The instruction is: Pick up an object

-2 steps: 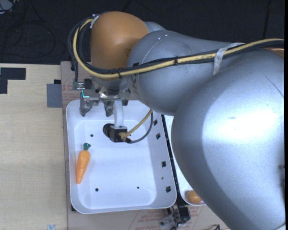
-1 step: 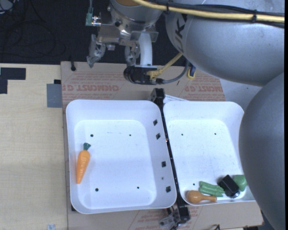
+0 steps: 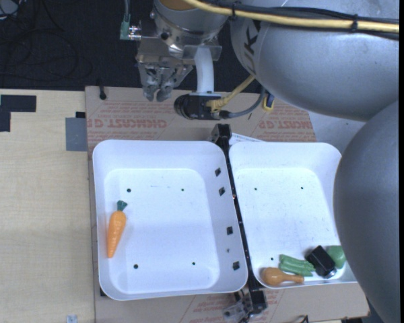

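Orange carrot (image 3: 116, 232), green top, lying along left bin's (image 3: 155, 155) left wall

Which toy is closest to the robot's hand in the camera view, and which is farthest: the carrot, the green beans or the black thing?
Measured from the hand near the top:
1. Carrot, left bin, left side.
2. Green beans, right bin, bottom corner.
3. Black thing, right bin, just beyond the beans.
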### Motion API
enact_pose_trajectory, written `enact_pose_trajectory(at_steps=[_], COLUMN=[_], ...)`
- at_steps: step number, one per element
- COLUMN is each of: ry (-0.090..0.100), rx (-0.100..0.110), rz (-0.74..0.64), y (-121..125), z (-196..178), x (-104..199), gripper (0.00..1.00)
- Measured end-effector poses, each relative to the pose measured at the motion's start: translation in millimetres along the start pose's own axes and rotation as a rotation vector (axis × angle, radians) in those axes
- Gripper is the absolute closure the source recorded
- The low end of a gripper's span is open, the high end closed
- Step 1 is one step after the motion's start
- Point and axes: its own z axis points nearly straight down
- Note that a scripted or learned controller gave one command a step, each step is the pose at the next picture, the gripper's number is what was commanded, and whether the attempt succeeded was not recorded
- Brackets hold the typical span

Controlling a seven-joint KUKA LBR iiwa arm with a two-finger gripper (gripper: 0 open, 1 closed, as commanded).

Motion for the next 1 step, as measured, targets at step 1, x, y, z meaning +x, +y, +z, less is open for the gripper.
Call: enact_pose_trajectory(at_steps=[1], ry=[-0.002], rx=[0.005], rz=[0.007], y=[-0.7], z=[77.2], x=[-19.9], gripper=[1.0])
